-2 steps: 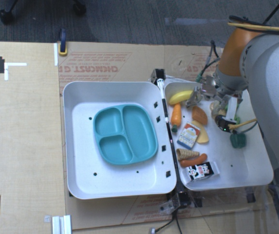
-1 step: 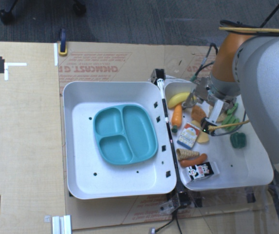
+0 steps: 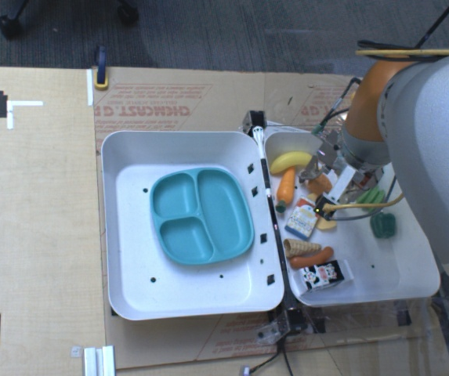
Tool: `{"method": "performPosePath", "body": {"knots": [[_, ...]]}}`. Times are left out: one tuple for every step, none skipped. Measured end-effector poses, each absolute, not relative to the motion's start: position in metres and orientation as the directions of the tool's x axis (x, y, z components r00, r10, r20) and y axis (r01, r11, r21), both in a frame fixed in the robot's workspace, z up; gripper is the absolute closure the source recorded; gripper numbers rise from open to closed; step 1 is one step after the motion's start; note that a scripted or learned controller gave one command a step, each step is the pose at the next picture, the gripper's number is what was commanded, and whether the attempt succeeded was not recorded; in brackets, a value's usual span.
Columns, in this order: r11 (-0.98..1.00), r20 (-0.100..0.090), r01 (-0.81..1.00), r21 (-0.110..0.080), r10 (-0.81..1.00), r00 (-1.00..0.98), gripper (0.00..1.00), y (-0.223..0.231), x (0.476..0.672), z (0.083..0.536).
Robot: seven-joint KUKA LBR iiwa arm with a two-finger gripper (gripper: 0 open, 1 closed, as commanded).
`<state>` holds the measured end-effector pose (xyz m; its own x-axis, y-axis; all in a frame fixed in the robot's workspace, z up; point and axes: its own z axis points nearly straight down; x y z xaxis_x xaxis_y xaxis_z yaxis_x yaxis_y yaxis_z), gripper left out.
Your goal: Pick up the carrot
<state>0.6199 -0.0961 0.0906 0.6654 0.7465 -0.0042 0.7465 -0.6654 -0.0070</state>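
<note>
One camera view, so all from above. Carrot (image 3: 287,185) lies in right bin (image 3: 412,284), just left of jaws (image 3: 324,180), by the bin's left wall, long axis roughly up-down in frame. Banana (image 3: 290,160) sits just beyond its top end, touching or nearly so. Looks like a toy: prob. light, stiff, smooth plastic skin, so could slip; tapered, so best taken across the thick mid-section, not the narrow tip.

Jaws themselves: can't tell how far apart or whether anything's in them; wrist and cables cover the tips. Clutter under and beside the jaws is hard to sort: small carton (image 3: 302,220), a sausage-like piece (image 3: 312,257), a b/w card (image 3: 323,273), green items (image 3: 383,225) on far side. Orange bits right at the jaws may be other objs. Arm hides bin's right part. Left bin (image 3: 122,233) holds teal plate (image 3: 161,245), well away.
</note>
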Motion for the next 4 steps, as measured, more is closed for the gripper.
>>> {"method": "performPosePath", "body": {"knots": [[-0.663, -0.007, 0.749, -0.009, 0.749, 0.663, 1.0, -0.0967, 0.6195, 0.099], [-0.662, -0.007, 0.749, -0.009, 0.749, 0.662, 0.0, -0.0966, 0.6195, 0.099], [-0.66, -0.009, 0.751, -0.012, 0.751, 0.66, 1.0, -0.0974, 0.619, 0.1073], [-0.66, -0.01, 0.751, -0.012, 0.751, 0.66, 0.0, -0.0973, 0.619, 0.1072]]}}
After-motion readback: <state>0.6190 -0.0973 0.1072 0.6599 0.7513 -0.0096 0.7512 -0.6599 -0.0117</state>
